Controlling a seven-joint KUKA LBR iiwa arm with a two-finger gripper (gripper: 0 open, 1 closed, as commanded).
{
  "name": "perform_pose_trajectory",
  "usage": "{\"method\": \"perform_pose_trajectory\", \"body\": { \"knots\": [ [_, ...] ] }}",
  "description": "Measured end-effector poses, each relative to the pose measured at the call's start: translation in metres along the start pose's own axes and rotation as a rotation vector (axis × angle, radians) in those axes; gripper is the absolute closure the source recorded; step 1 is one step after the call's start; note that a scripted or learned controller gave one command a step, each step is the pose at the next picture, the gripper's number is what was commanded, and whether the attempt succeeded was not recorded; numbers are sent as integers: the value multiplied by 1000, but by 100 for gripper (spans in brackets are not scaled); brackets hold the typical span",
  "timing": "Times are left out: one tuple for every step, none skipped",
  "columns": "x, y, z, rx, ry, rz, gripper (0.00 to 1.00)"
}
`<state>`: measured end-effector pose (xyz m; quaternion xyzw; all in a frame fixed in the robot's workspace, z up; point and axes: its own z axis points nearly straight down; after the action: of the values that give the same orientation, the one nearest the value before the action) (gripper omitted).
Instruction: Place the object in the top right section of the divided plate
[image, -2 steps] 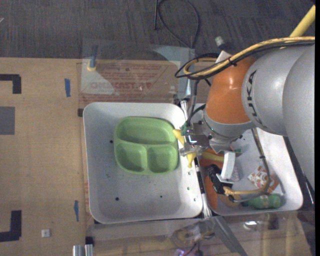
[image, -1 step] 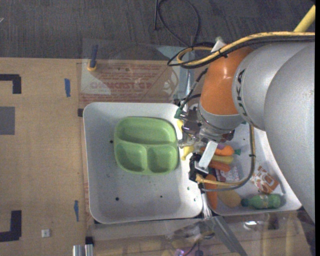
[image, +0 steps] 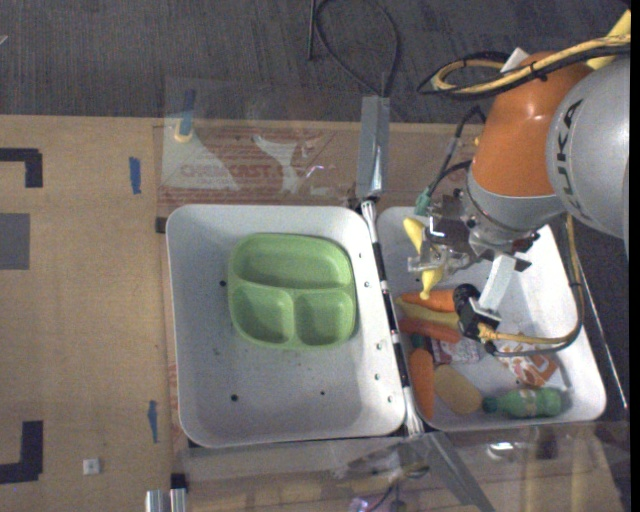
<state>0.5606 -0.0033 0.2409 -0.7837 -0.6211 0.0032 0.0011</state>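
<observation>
Hung from the arm (image: 540, 140) over the far end of the right bin (image: 585, 390), jaws pointed down. Could not tell whether open or closed: too blurred and crowded by cables. Right against the jaws, on their far-left side, saw a yellow piece (image: 413, 235); impossible to say whether gripped. Just below the jaws, lay a red-orange heap (image: 430, 312). Farther toward the near edge, saw a carrot (image: 422, 385), a tan lump (image: 458, 392) touching it, a green thing (image: 522, 402) and a packet (image: 530, 368). Well to the left of the jaws, across the bins' shared wall, sat the green plate (image: 290, 290) in the left bin (image: 200, 390), with nothing in its three sections.
</observation>
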Motion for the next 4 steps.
{"method": "perform_pose_trajectory", "body": {
  "knots": [
    [13, 17, 53, 3, 1, -5, 100],
    [-22, -2, 38, 4, 1, 37, 100],
    [-43, -18, 28, 5, 1, 138, 100],
    [-8, -72, 16, 5, 1, 169, 100]
  ]
}}
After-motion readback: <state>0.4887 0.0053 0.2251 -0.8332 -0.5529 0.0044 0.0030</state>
